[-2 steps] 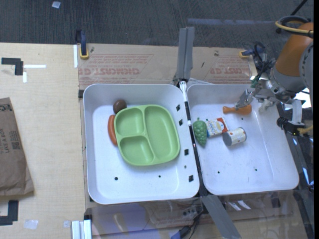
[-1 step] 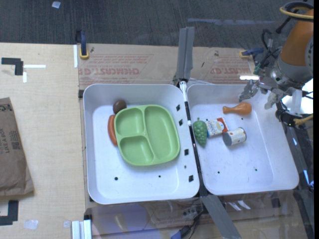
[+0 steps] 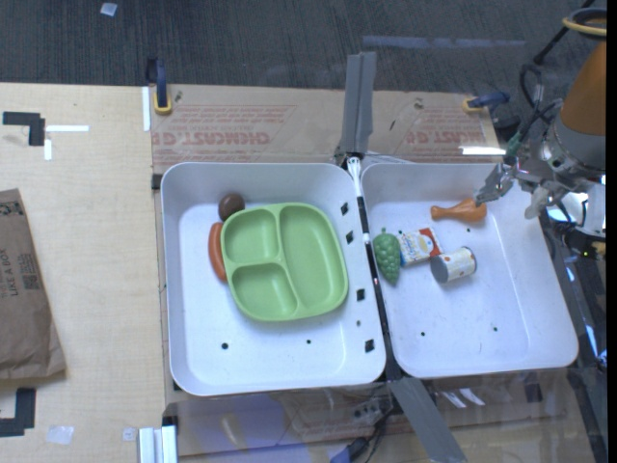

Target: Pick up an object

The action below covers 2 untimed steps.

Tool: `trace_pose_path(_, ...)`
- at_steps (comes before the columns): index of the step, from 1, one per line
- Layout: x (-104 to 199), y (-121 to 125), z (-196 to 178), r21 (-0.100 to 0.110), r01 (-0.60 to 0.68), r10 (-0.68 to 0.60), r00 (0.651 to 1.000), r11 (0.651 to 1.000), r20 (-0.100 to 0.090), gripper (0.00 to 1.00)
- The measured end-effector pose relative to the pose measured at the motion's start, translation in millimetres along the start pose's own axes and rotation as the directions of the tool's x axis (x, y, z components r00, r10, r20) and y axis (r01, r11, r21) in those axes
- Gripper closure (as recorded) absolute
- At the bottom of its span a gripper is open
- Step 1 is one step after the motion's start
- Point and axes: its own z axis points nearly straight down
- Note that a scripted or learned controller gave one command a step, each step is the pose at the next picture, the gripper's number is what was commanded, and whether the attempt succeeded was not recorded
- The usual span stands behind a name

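Note:
The right bin [image 3: 501, 340] holds an orange drumstick-shaped toy [image 3: 459, 212] near its back, a green knobbly item [image 3: 388, 257] at its left wall, a small white and red packet [image 3: 417, 247] and a grey can [image 3: 453, 265] lying on its side. My gripper [image 3: 496, 187] hangs over the bin's back right part, just right of and slightly above the orange toy's thick end. It looks close to the toy, and I see nothing held in it.
In the left bin [image 3: 280, 355] lie a green divided plate [image 3: 284, 260], a brown ball [image 3: 231, 205] and a red sausage-like piece [image 3: 216, 251] by the plate's left rim. A grey divider post [image 3: 359, 104] stands behind the bins. Cables and arm parts crowd the right edge.

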Motion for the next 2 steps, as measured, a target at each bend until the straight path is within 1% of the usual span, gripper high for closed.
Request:
trace_pose_path(1,9.7,38.7,86.0,0.0,-0.037,0.037,0.999,0.999,-0.008,0.0)
trace_pose_path(2,5.5,38.9,77.2,-0.001,-0.036,0.036,0.999,0.999,0.0,1.0)
